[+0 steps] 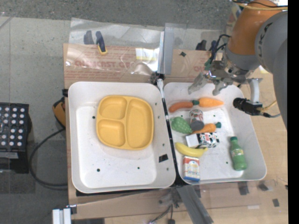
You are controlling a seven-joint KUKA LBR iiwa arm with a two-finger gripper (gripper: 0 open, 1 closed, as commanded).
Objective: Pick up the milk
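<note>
While hovering spread and empty above the right bin (252,171) far edge, gripper (209,85) approach only; milk (203,139) mid-bin beside banana (189,149); descent over carton judged next.

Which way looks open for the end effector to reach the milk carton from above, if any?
Probably straight down, yes. The milk carton lies uncovered in the right bin, but a banana and small carrot crowd it. The end effector hovers near the bin's far edge.

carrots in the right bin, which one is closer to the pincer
The larger carrot, lying near the far edge of the right bin, just below the pincer. The smaller carrot sits lower down, among the clustered items mid-bin.
</note>
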